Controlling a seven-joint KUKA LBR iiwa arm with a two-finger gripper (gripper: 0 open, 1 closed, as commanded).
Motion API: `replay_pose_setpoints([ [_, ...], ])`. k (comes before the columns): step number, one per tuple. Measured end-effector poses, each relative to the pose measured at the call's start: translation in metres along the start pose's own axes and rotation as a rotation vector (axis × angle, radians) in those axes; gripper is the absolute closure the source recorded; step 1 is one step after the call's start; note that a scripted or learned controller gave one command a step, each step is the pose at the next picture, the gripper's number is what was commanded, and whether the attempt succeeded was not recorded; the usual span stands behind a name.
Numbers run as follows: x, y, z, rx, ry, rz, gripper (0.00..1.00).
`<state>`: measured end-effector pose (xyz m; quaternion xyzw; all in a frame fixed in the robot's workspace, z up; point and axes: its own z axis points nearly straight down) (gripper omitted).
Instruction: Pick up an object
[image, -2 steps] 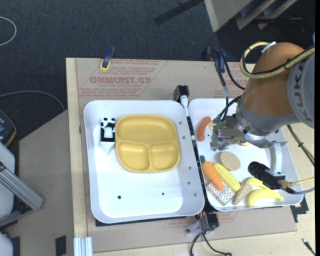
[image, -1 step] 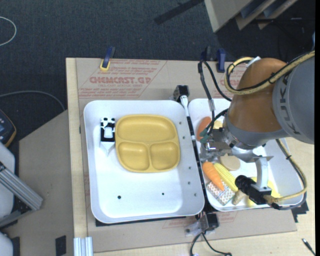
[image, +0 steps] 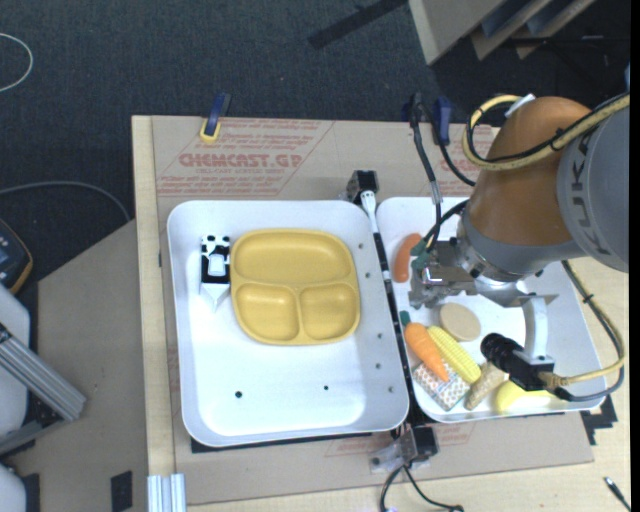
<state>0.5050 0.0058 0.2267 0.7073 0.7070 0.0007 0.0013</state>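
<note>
Jaws hidden under the wrist, so I cannot tell their state. Carrot (image: 424, 346) just below gripper (image: 432, 278) looks light, stiff, slick; I'd grip mid-body.

A single fixed camera looks down at a slant from above the cardboard-topped bench (image: 300, 150), near enough that the two shallow white plastic bins, left (image: 200, 330) and right (image: 570, 320), span most of the frame; the grey arm with its orange band (image: 530, 170) enters from the right edge
</note>
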Motion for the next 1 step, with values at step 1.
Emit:
replay_pose_setpoints([
  [1, 0.0166, -0.0124, -0.0005, 0.006, 0.002, -0.002, 1.00],
])
